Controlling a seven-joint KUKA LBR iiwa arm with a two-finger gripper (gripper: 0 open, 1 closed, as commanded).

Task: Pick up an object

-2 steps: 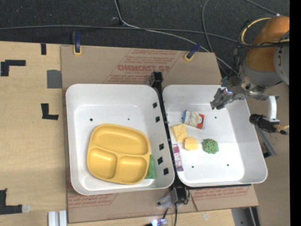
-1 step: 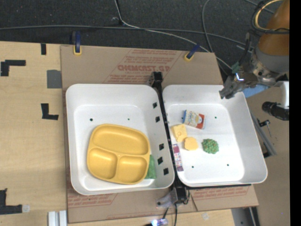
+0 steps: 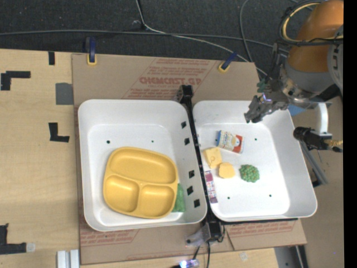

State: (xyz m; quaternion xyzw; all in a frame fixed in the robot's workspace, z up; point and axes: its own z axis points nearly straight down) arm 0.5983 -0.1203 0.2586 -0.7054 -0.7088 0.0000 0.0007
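Broccoli [image 3: 249,173] is my likeliest pick: it sits in the right bin [image 3: 290,202] with bare floor around it, so a grab looks easy. Just beside it lies a yellow round piece [image 3: 226,171], then a cheese wedge [image 3: 212,157], and above them a small carton [image 3: 229,142]. My claw [image 3: 255,113] hangs over the far corner of the right bin, well apart from all four; I cannot tell its state. Beside the right bin, the left bin [image 3: 89,116] holds a yellow tray [image 3: 140,181].

pincer [image 3: 255,115] above right bin [image 3: 290,166] far edge | yellow tray [image 3: 139,180] in left bin [image 3: 92,149]
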